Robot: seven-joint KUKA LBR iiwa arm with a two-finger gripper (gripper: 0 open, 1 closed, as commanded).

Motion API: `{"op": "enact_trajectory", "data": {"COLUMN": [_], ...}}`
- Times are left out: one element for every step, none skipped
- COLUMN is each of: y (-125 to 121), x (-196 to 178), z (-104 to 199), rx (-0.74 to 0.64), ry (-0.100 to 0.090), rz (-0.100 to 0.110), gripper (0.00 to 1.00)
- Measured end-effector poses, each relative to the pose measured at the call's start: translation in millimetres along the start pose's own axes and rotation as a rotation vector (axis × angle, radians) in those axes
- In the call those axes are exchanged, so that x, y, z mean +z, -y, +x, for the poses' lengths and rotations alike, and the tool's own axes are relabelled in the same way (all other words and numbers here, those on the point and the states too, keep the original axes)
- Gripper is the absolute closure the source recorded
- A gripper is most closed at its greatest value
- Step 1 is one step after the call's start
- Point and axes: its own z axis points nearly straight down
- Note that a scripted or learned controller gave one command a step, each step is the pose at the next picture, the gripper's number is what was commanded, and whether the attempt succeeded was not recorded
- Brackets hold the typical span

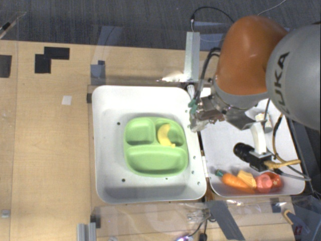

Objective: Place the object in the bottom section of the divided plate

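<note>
Grey metal end effector (197, 117) hovers at the shallow white bin's (110, 177) right wall, open or shut I cannot tell; small yellow toy banana (165, 134) lies just left of it, in the green divided plastic plate's (150, 160) upper-right section.

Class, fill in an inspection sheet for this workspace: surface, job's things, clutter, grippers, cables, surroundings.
Surface: white left bin and right bin on a wooden bench.
Job's things: green plate in left bin; banana in its upper right section, not the bottom.
Clutter: carrot, yellow piece, red fruit in right bin.
Grippers: gripper above the wall between bins.
Cables: black cable looped behind the arm.
Surroundings: black marks on bench; dark floor beyond.
</note>
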Motion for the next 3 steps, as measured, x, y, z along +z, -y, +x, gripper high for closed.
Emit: {"op": "enact_trajectory", "data": {"y": [-4,5,19], "x": [56,34,22], "z": [-42,20,23], "rx": [0.072,-0.312,-0.148], "ry": [-0.005,-0.004,-0.005], "rz": [-0.003,-0.009,-0.008], "gripper": [1.00,1.00,1.00]}}
